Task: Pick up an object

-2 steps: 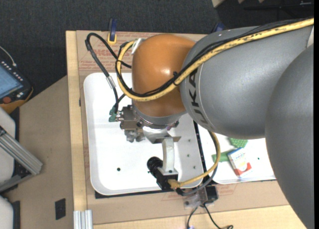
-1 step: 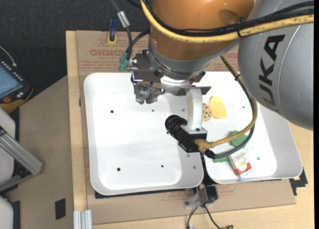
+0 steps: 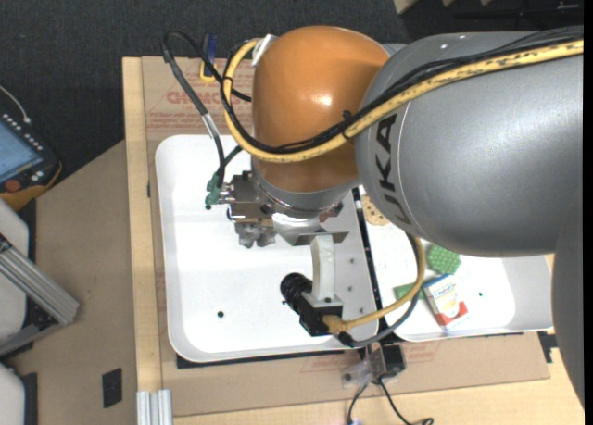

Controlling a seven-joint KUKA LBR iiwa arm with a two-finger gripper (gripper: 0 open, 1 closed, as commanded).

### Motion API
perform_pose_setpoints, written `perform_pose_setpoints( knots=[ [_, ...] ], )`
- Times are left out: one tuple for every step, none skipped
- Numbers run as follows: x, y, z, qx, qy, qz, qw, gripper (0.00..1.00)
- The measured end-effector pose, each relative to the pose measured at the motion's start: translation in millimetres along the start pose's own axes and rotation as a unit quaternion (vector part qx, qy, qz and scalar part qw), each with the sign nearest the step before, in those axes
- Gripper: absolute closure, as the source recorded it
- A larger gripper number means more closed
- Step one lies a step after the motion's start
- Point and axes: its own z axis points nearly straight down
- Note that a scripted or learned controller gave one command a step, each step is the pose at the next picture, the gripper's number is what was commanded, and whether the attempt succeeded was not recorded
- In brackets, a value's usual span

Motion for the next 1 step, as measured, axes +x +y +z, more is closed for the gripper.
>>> perform_pose_setpoints(
  knots=[
    [0.5,1.5,187.6,-0.001,0.001,0.0,1.0,1.0]
  ],
)
